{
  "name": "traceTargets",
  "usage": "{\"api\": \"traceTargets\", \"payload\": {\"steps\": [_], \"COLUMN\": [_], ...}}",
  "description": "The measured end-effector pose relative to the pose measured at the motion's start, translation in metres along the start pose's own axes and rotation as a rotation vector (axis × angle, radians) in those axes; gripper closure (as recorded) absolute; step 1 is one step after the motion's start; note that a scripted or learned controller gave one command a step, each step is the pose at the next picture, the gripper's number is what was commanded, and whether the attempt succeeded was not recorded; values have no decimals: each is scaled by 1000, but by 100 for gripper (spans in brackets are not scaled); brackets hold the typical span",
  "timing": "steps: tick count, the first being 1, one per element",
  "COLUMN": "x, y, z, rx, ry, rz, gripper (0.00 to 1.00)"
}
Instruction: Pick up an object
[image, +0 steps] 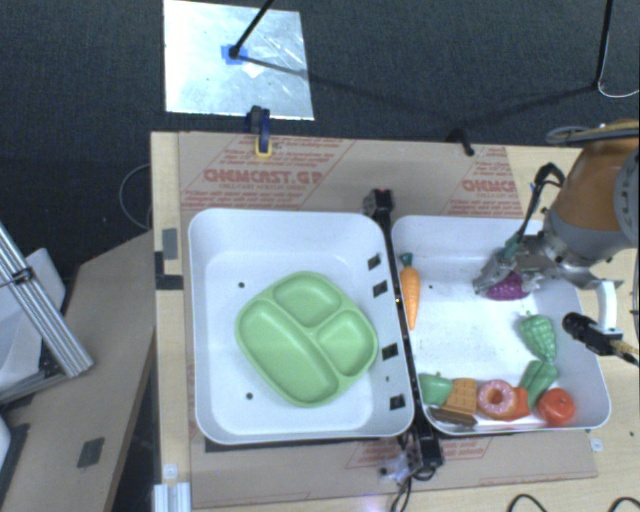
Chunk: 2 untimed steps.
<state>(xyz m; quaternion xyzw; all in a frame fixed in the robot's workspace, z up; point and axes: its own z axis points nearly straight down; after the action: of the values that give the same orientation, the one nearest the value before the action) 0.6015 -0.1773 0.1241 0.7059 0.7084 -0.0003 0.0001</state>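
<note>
Gripper (497, 277) sits low at the right bin's (450, 235) far right side, its tips against a purple toy (508, 289); whether they are spread or closed on it I cannot tell. By my judgement nothing is lifted yet: the purple toy lies on the bin floor, so securing it and raising it remain.

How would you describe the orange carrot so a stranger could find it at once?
Look in the right-hand shallow white bin. Against its left wall, near the divider between the bins, lies the orange toy carrot with a small green top. It lies apart from the other toy foods, and is long, thin and tapered.
</note>
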Motion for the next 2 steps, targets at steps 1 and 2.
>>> {"api": "traceTargets", "payload": {"steps": [1, 2], "x": [-4, -5], "y": [7, 8], "z": [6, -5], "rx": [-26, -29], "ry": [-11, -14], "rz": [2, 3], "gripper": [0, 100]}}
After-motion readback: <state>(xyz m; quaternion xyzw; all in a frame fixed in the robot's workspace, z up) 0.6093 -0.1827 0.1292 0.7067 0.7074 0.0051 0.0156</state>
